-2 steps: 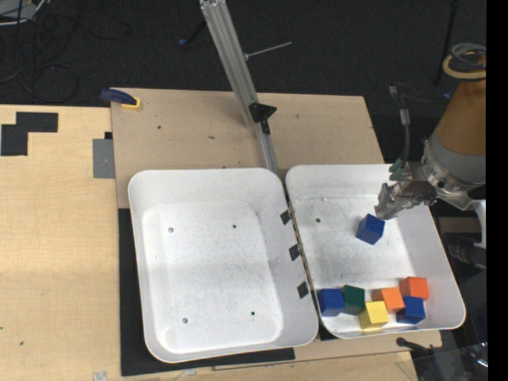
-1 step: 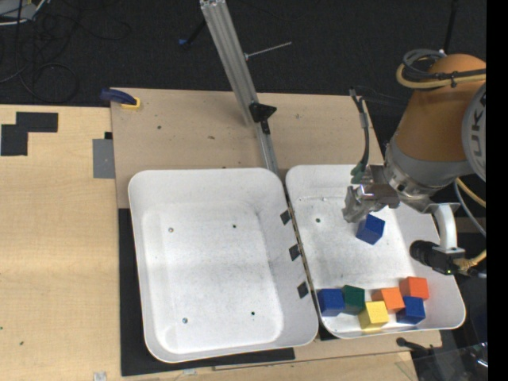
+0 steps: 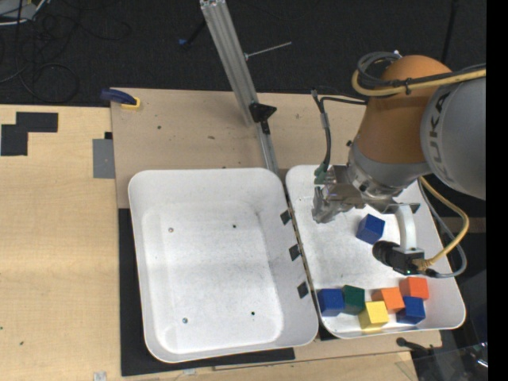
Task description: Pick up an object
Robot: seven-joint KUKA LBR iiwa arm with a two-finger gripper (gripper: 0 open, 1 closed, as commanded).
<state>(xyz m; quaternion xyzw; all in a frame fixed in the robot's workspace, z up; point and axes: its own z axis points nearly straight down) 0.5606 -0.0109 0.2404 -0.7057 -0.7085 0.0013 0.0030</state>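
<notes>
The pincer [image 3: 324, 209], its state impossible to tell, hangs with the lone blue cube [image 3: 370, 228] near at four o'clock.

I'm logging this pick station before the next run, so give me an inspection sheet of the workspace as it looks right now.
Surface: wooden bench bearing two white bins, left bin and right bin.
Job's things: lone blue cube mid right bin; blue cube, green cube, yellow cube, orange cube, red cube and another blue cube clustered at its near edge.
Clutter: blue-and-yellow clamp at bench's far edge.
Grippers: tool low over right bin, left of lone blue cube, nothing seen held.
Cables: black cable along arm.
Surroundings: slanted aluminium rail; dark floor.
</notes>
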